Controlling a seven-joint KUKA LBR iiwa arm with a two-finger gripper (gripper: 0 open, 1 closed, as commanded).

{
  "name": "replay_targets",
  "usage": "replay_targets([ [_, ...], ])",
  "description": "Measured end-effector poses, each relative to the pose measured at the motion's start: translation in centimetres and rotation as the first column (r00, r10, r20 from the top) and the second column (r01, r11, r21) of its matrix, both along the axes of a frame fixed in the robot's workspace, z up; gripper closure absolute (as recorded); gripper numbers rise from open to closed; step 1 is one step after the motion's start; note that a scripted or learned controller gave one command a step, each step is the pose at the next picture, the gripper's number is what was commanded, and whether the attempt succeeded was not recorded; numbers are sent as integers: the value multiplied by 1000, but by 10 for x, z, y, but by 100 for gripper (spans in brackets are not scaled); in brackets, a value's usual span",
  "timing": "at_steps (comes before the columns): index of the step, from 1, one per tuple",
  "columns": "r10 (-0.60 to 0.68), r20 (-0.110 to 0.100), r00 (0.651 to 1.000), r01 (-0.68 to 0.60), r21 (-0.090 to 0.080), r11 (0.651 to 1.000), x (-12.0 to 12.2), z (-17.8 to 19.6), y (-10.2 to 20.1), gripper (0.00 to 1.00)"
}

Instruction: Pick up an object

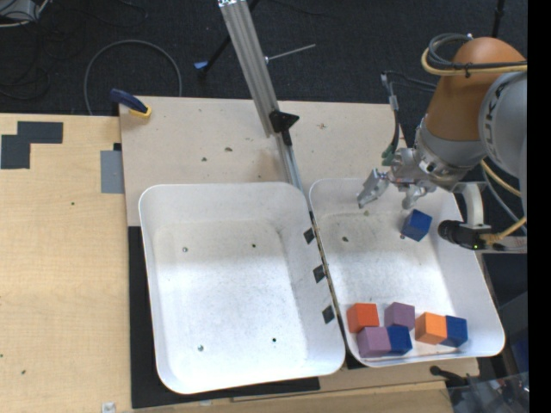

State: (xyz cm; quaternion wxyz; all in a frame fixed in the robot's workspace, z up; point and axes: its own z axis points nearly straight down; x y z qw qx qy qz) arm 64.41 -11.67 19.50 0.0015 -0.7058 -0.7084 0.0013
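The right bin (482,274) is the landmark here. At its near edge sit six little blocks, bunched close: an orange block (362,316), a purple block (399,314), another purple block (373,341), a small blue block (399,340), a second orange block (430,326) and a blue block at the end (455,329). They likely gathered there because the bin dips that way.

One more blue cube (416,225) is by itself near the bin's far end, a bit tilted. It is just beside the end effector (394,188), not between the fingers, so nothing is being held. The fingers look spread apart and let go.

The arm (469,101) comes in over the far right corner of the bin and bends down, with the end effector pointing into the bin near the lone cube. That cube looks like the easiest one to try for.
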Motion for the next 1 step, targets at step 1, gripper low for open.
replay_targets([
  [1, -9, 7, 1000, 9, -5, 1000, -6, 49, -79, 0],
])
